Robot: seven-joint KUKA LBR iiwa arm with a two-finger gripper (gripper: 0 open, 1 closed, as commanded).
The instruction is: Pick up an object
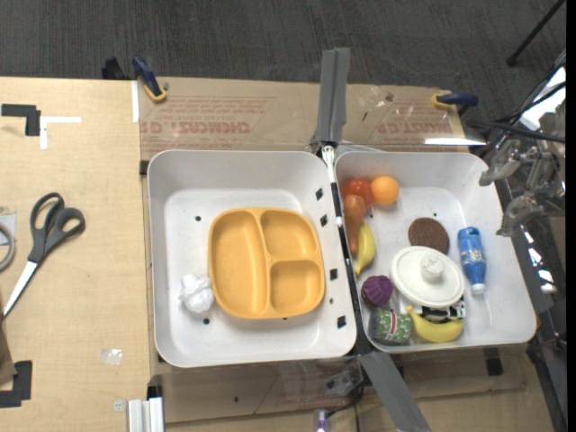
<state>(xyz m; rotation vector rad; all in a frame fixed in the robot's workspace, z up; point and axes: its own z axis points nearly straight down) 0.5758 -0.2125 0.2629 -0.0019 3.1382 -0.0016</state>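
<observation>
Gripper: robot hand [526, 183] hangs at the far right, over the outer rim of the right bin [504, 331]; metal linkages and cabling show there, but whether it is clenched or released cannot be told from this angle, and nothing is seen in its grasp.

Landmark: right bin, the crowded one of the pair; every place below is given from it.

Nearest to the hand: blue bottle [471, 257] lying along the bin's right side, its white cap toward the front edge.

Centre of bin: white lidded pot [428, 275], with a brown round disc [428, 234] just behind it.

Front of bin: yellow banana [438, 328] touching the pot's front, a green packet [392, 327] beside it, a purple ball [377, 290] just left of the pot.

Back-left corner of bin: orange fruit [385, 190] beside a red tomato [358, 188]; a second banana [365, 247] runs along the left wall.

Left of the bin: second white bin [171, 268] holding a yellow divided plate [266, 262] and a crumpled white wad [194, 292].

Step in hand: by the look of it, approach only; no object yet picked, all goods resting in place.

Next move calls for: swinging inward over the bin and dropping squarely on one target. The bottle seems the likeliest candidate, being closest and lying apart from its neighbours.
</observation>
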